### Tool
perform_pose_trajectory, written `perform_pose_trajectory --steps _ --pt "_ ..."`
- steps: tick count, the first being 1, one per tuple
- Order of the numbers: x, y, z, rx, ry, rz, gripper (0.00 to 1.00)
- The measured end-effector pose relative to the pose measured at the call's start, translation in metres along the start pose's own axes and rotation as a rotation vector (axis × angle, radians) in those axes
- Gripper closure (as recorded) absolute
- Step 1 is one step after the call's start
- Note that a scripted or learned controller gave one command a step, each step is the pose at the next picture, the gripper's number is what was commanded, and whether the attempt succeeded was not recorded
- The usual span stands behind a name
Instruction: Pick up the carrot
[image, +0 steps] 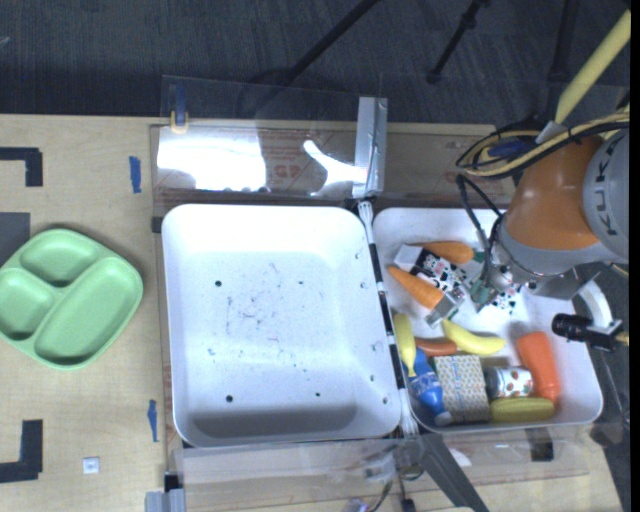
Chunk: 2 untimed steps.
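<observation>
The carrot (416, 287) is an orange tapered piece lying in the right bin (590, 400), close to its left wall and pointing up-left. My gripper (474, 290) hangs low over the middle of that bin, just right of the carrot's thick end, below the arm's orange band (555, 205). A black and white patterned item (436, 264) lies just above the carrot. The gripper's tips are lost among the clutter, and nothing is visibly held.
The right bin is crowded: a banana (473, 341), a yellow piece (405, 345), a speckled block (462, 385), a small can (512, 382), an orange item (541, 362). The left bin (200, 235) lies beside it. A green divided plate (66, 296) sits far left.
</observation>
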<state>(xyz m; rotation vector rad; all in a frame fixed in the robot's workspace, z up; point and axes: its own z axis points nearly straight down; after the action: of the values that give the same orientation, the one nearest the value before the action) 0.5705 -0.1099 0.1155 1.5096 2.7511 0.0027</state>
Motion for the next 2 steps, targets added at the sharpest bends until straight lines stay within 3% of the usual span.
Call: perform_pose_trajectory --steps 1,2 --pt "-0.001 0.014 0.028 -0.001 0.000 -0.220 0.00" --pt "-0.003 0.016 0.017 -0.007 -0.005 -0.218 1.00"
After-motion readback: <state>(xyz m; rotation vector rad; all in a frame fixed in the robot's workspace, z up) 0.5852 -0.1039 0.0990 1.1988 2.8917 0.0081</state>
